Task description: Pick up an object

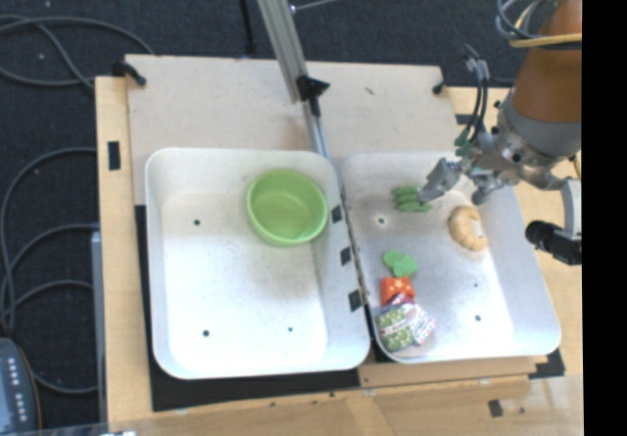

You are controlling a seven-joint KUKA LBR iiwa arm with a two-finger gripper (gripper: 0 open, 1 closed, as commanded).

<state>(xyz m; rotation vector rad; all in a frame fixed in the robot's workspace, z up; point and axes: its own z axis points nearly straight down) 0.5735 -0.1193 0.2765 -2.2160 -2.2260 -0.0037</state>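
Over the right bin (519,321) we see the end effector (458,184) reaching in from the right side, its grey wrist and orange band above it near the frame's edge. Its two fingers stand spread apart, one tip resting at or just above a small green object (409,199) in the upper left part of that bin, the other finger (487,191) angled down toward a tan, potato-like piece (467,228). We see nothing clamped between the fingers, so the end effector is open and holds nothing. Whether the near fingertip actually touches the green object we cannot tell.

Lower in the same bin we find a green leaf-shaped item (399,264), with a red item (396,290) just below it and a clear packet of green peas (405,325) touching the bin's lower left corner. These three lie in a loose column near the wall shared with the left bin (196,326), well apart from the end effector.

Within the left bin we see a light green bowl (286,208) sitting upright in its upper right area, near the dividing wall. Both bins rest side by side on the pale wooden desk (216,101). A metal rail (277,18) slants down from the top of the view to the gap between the bins, and dark cables (49,42) curl over the floor at left.
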